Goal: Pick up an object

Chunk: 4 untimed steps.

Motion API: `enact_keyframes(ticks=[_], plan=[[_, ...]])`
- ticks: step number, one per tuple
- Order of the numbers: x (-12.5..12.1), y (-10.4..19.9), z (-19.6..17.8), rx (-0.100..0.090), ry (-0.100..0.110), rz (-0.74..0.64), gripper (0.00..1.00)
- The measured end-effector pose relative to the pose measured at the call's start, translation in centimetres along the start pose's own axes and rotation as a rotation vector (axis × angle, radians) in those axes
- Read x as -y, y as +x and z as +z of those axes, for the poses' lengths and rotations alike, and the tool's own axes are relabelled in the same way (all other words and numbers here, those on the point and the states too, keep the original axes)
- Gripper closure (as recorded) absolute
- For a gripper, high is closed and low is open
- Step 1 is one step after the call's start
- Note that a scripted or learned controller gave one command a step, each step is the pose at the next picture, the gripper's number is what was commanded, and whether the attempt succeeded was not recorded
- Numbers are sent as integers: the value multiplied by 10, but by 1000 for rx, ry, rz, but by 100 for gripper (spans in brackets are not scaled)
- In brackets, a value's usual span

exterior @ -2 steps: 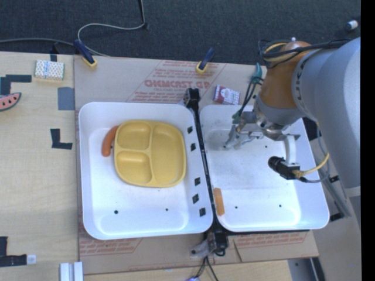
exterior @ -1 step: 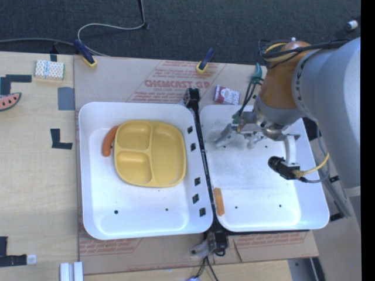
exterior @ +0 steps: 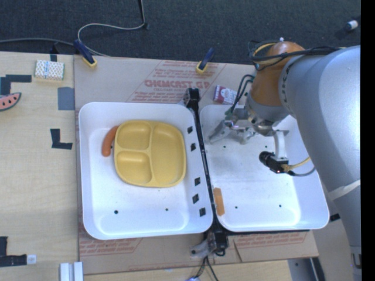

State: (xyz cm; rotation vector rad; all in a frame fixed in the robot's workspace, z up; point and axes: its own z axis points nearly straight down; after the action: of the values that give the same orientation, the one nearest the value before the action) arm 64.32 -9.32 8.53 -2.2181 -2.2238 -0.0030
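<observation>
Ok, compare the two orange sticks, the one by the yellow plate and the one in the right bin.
The stick by the yellow plate lies in the left bin, at, touching the plate's left edge; the other stick lies in the right bin, against the divider. The first looks longer, redder and slightly curved; the second shorter, paler and straight. Both are slim, orange and lie flat.

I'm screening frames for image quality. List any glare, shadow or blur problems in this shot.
Camera view: even, soft lighting, with only faint shadows along the left bin rim; the right bin floor looks bright but not blown out; the gripper is slightly soft; the yellow plate is crisp.
</observation>
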Motion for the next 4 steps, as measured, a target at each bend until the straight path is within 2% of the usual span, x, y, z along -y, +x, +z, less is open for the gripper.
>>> enact_keyframes(ticks=[1,2,3,4], plan=[[0,0,-10,2,-1,-2,100],[69,57,-99,0,2,0,100],[69,57,-98,0,3,0,0],[-11,44,-98,2,2,0,0]])
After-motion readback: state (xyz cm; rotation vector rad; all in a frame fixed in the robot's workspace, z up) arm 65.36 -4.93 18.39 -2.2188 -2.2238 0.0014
